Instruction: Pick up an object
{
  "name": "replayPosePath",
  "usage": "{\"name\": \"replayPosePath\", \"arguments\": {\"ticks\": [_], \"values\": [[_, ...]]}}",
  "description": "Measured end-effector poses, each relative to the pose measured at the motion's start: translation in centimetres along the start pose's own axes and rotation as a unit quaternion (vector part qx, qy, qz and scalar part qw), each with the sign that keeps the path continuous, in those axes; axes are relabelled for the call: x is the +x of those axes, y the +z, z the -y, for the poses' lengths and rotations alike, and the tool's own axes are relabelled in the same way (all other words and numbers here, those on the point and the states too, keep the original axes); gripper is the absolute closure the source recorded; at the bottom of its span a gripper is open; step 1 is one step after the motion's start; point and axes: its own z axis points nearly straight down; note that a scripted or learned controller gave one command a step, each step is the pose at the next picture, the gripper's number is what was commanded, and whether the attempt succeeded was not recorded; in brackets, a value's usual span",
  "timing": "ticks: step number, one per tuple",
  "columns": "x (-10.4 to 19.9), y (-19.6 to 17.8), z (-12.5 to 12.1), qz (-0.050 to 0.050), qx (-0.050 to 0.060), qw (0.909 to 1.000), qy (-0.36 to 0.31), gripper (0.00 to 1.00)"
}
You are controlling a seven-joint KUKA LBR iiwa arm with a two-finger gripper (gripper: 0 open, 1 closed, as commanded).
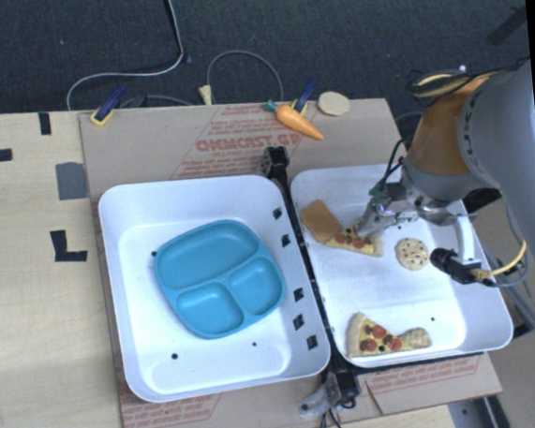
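Note:
In the right bin (434, 183) a toy pizza slice (337, 230) with a brown crust lies near the left wall. My gripper (372, 221) is low over the pointed right end of that slice, reaching in from the right. A round cookie (411, 254) lies just right of the gripper and below it. A second pizza slice (385, 337) rests near the bin's front edge.
The left bin (127, 222) holds a blue divided plate (219, 276). A toy carrot (298, 121) and a tan disc (334, 104) lie on the cardboard behind the bins. A black divider (295, 253) runs between the bins. Cables trail at the back.

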Motion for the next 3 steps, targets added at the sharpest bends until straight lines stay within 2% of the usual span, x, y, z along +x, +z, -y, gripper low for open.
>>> {"name": "replayPosePath", "arguments": {"ticks": [1,2,3], "values": [[5.0,-0.2,1.9,0.014,-0.007,0.9999,0.003,1.0],[5.0,-0.1,1.9,0.009,-0.003,1.0,0.003,0.0],[4.4,0.2,-1.8,0.001,0.01,1.0,0.001,0.0]]}}
